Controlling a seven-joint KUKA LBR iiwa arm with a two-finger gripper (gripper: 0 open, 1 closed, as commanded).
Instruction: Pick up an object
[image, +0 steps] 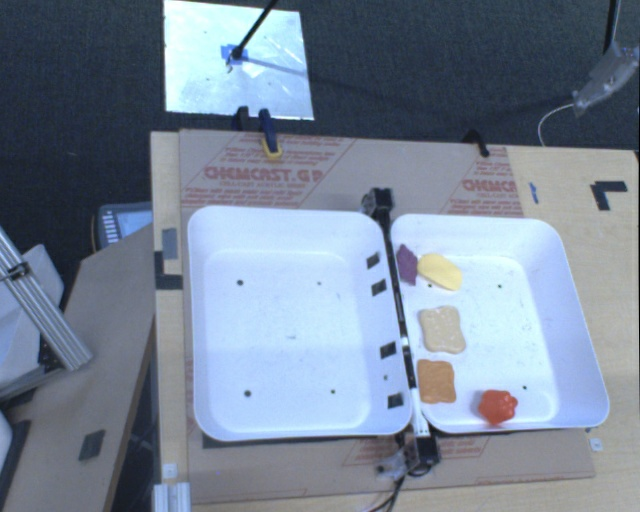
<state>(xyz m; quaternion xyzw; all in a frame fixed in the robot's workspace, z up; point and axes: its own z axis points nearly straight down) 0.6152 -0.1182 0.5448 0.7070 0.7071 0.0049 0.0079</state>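
Several small objects lie along the left side of the right white bin (545, 300). A purple piece (406, 264) sits against the dividing wall, with a yellow lump (440, 271) touching it on the right. Below them lies a pale beige, toast-like piece (441, 329). An orange-brown square piece (436, 381) follows nearer the front. A red lump (497, 405) rests near the front wall, apart from the others.
The left white bin (290, 320) stands beside the right one, joined by black clips (388, 350). Both sit on a cardboard-covered bench (330, 170). A shiny metal plate (238, 60) lies behind, and a pale fitting with a white cable (605, 78) hangs at the top right. An aluminium rail (35, 305) leans at the left.
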